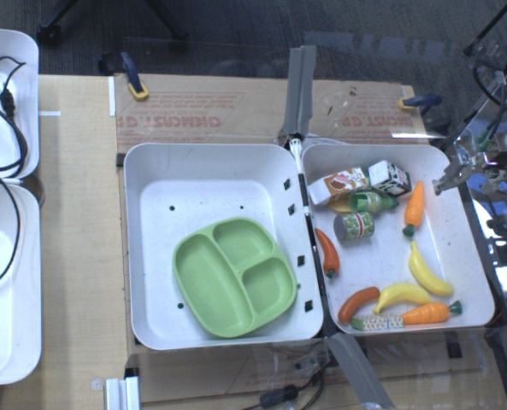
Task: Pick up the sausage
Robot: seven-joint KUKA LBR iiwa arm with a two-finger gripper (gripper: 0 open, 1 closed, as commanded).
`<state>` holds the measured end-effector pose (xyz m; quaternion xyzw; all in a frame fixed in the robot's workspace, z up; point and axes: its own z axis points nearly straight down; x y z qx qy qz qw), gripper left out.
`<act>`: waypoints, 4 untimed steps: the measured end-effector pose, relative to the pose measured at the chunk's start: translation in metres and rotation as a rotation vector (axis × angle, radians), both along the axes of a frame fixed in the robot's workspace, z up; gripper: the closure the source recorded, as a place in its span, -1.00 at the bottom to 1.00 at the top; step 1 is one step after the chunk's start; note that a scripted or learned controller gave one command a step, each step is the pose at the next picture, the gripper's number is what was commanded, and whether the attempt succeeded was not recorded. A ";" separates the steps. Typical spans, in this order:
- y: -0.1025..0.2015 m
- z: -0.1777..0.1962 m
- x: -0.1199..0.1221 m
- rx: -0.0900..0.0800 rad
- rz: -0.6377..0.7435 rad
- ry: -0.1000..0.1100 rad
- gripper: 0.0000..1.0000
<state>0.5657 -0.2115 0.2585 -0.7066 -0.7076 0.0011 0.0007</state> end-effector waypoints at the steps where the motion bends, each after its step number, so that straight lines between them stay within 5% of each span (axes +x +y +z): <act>1: 0.110 -0.074 -0.041 0.000 -0.068 0.002 -1.00; 2: 0.067 -0.109 -0.041 0.001 -0.023 0.002 -1.00; 3: 0.106 -0.142 -0.077 0.001 -0.034 0.001 -1.00; 4: 0.119 -0.168 -0.089 0.002 0.169 0.000 -1.00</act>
